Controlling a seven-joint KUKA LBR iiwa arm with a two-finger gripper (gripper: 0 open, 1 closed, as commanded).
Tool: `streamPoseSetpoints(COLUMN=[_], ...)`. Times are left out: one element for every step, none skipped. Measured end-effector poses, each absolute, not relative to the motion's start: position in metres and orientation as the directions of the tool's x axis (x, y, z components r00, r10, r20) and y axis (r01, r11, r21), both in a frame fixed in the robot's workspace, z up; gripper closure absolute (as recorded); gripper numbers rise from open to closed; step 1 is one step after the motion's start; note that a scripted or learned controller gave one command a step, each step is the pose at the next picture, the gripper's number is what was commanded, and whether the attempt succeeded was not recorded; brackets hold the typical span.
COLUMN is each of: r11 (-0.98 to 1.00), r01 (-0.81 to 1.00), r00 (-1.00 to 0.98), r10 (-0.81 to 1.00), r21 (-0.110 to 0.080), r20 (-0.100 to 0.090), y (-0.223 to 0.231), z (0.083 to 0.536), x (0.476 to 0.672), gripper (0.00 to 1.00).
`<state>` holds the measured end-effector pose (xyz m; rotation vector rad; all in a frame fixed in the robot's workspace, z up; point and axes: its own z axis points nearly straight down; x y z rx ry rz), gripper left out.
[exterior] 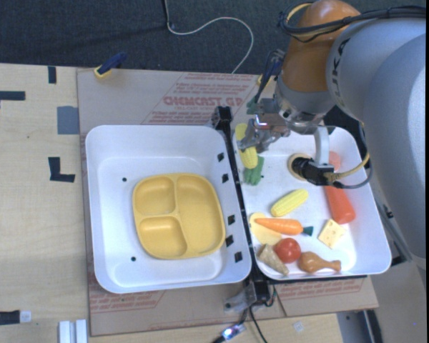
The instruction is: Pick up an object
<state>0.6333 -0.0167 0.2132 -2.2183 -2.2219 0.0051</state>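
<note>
My gripper (257,138) hangs over the far left corner of the right bin (368,252), close to the wall between the two bins. Just below it lies a yellow and green toy corn cob (251,163), touching or nearly touching the gripper's tip. I see nothing clearly held. Further down the same bin lie a yellow corn cob (289,202), an orange carrot (277,226), a red tomato (288,249), a brown drumstick (318,264), a cheese wedge (332,233) and a long red sausage (339,202).
The left bin (107,191) holds a yellow divided plate (179,215). A pale bread-like piece (272,259) sits by the tomato. My grey arm covers the right bin's far right side. Cardboard lies under both bins.
</note>
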Motion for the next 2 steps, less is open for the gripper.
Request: streamPoseSetpoints(r11=[0.002,0.002], r01=[1.0,1.0], r00=[-0.002,-0.002], r10=[1.0,1.0], r21=[0.0,-0.001], r20=[0.0,0.0], y=[-0.007,-0.017], z=[0.231,0.234], x=[0.631,0.629], gripper=[1.0,1.0])
